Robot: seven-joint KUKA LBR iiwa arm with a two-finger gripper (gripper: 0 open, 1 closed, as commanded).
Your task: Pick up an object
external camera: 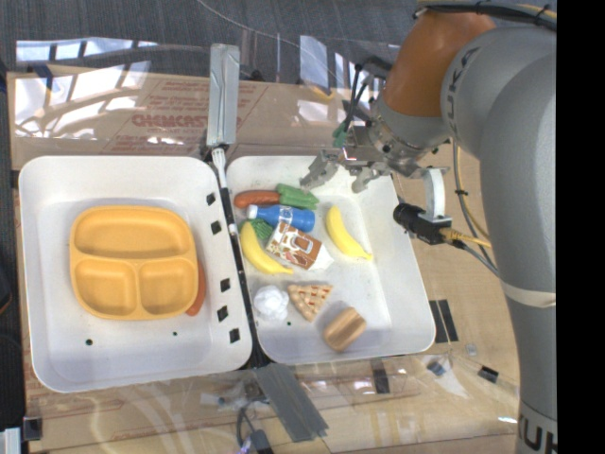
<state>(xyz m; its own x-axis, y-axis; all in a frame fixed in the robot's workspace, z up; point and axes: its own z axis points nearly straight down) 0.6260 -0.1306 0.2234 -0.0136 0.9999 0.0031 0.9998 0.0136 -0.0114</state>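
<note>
1. The pincer (338, 174) hangs over the far edge of the right bin (408, 291), its two fingers spread apart and pinching nothing
2. Landmark: the blue bottle (284, 218), lying on its side in that bin
3. Just beyond the bottle lie a red sausage (256, 199) and a green piece (298, 197), the latter nearest the pincer
4. Right of the bottle: a yellow banana (346, 235); nearer the camera, a second banana (257, 250) and a small carton (294, 246) (touching)
5. Farther toward the camera: a white ball (269, 302), waffle wedge (309, 299), bread roll (344, 328)
6. Left of the bottle, the other bin (47, 339) holds an orange divided tray (134, 261)
</note>
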